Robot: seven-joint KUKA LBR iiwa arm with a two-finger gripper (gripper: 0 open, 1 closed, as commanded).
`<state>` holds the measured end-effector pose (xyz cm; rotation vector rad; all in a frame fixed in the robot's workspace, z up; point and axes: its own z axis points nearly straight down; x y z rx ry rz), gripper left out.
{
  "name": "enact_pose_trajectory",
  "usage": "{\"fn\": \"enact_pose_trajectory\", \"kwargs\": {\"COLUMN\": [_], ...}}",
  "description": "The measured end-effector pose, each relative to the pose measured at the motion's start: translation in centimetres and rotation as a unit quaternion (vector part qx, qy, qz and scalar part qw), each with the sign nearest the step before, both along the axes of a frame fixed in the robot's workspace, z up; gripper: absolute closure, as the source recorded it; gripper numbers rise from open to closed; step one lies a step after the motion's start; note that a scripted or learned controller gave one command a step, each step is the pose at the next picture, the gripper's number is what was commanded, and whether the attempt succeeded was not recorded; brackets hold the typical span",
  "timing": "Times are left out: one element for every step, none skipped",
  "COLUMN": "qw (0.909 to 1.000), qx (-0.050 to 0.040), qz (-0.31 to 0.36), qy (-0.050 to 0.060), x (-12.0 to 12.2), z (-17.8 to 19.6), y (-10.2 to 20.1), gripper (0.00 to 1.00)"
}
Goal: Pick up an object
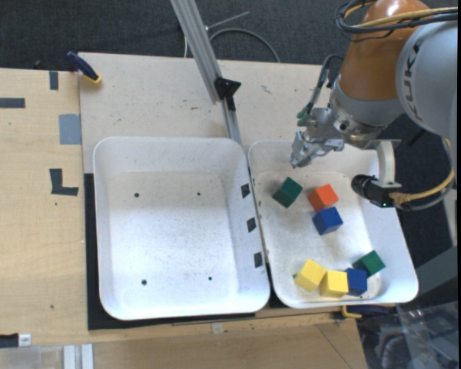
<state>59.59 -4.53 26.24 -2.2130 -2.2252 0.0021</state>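
My gripper [303, 158] hangs over the far part of the right bin [384, 229], its fingertips close together with nothing seen between them. Just below and left of it lies a dark green cube [287, 192]. An orange cube [323, 197] sits to the right of that, touching a blue cube [327, 221] in front of it. Along the bin's near edge are two yellow cubes [311, 275] [336, 283], another blue cube [356, 281] and a second green cube [370, 263].
The left bin [107, 167] stands beside the right one, sharing a divider with black marks. A slanted metal rail [203, 48] runs down from the top to the bins' junction. A blue and yellow clamp [84, 68] lies on the bench at far left.
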Motion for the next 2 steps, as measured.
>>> {"fn": "enact_pose_trajectory", "kwargs": {"qw": [1.0,1.0], "qx": [-0.0002,-0.0003], "qz": [0.0,0.001], "qy": [0.001,0.0], "x": [-1.7,-2.2], "z": [-2.0,-3.3], "y": [5.0,10.3], "gripper": [1.0,1.0]}}
